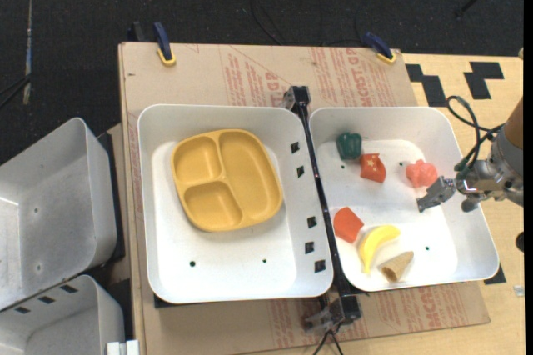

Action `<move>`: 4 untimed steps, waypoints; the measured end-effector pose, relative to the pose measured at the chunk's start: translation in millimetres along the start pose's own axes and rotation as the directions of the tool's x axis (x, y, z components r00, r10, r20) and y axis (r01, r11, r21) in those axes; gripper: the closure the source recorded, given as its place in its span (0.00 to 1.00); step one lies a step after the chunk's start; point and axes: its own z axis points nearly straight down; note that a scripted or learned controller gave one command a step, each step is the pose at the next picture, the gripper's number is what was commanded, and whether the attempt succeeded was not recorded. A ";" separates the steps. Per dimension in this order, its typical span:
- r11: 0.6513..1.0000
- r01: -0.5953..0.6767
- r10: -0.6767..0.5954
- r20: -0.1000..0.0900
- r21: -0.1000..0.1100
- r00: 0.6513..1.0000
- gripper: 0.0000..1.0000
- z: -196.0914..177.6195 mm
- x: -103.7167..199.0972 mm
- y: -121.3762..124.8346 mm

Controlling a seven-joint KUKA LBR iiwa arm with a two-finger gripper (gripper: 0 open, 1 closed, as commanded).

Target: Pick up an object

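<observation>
Pink toy (421,173) just beside fingers (434,197).

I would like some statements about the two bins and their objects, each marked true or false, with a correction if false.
1. The yellow divided plate lies in the left bin. True.
2. The banana lies in the left bin. False: it is in the right bin.
3. The gripper holds the pink object. False: the pink object lies on the bin floor beside it.
4. The green object lies farther from the banana than the orange piece does. True.
</observation>
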 end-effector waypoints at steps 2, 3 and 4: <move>1.000 0.001 -0.001 0.002 -0.009 1.000 0.00 57.1 0.0 2.3; 1.000 0.002 -0.002 0.002 -0.010 1.000 0.00 110.4 0.6 2.7; 1.000 0.002 -0.002 0.004 -0.014 1.000 1.00 97.9 0.5 3.4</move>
